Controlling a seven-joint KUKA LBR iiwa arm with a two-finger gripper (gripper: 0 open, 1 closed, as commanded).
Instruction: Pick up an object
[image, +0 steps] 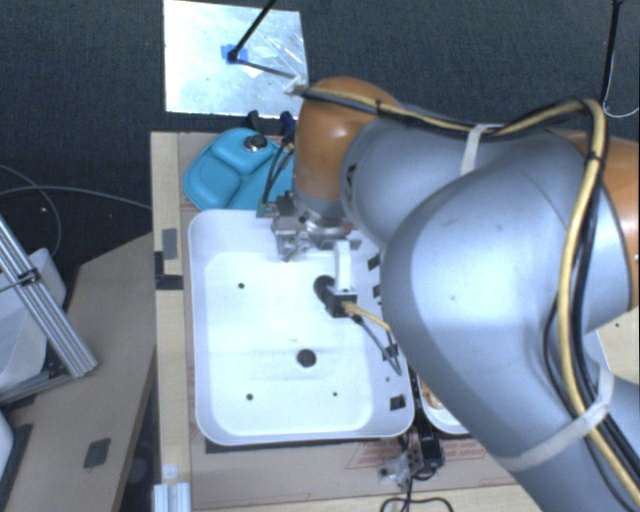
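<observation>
My gripper (287, 240) hangs at the far edge of the left white bin (225, 300), just inside its back wall. A light blue plastic object (232, 170) lies right behind that wall, up and to the left of the gripper and partly under the arm's orange band. A small dark round thing (306, 358) sits on the bin floor well in front of the gripper. Nothing can be seen held at the gripper. The bulky grey arm (480, 280) hides the bin's right side.
A sliver of the right bin (440, 412) peeks out beneath the arm. A shiny sheet (235, 55) lies at the back. Aluminium rails (40, 310) stand left of the bench. Cables run along the arm and down to the bench front.
</observation>
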